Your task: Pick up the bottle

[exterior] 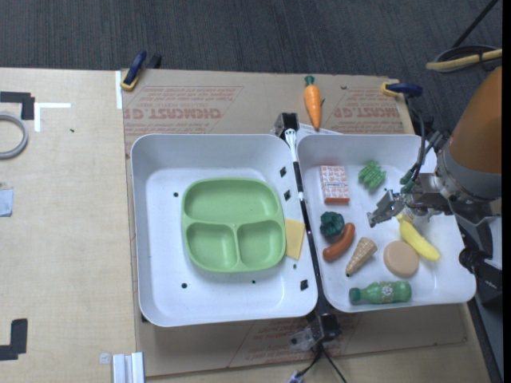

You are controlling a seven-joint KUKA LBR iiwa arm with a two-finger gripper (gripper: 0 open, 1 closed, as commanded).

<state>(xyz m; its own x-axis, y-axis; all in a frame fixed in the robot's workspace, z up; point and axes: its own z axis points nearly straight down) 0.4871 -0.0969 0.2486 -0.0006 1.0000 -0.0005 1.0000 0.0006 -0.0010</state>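
bottle open above, round biscuit and cone close behind

Pincer low, pointing left

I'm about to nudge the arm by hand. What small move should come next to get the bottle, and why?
Probably shift the gripper toward the near edge of the right bin, over the green bottle. The bottle lies on its side at that edge, and the gripper hangs well above it in the view, beside the banana, with the round bun and the cone between.
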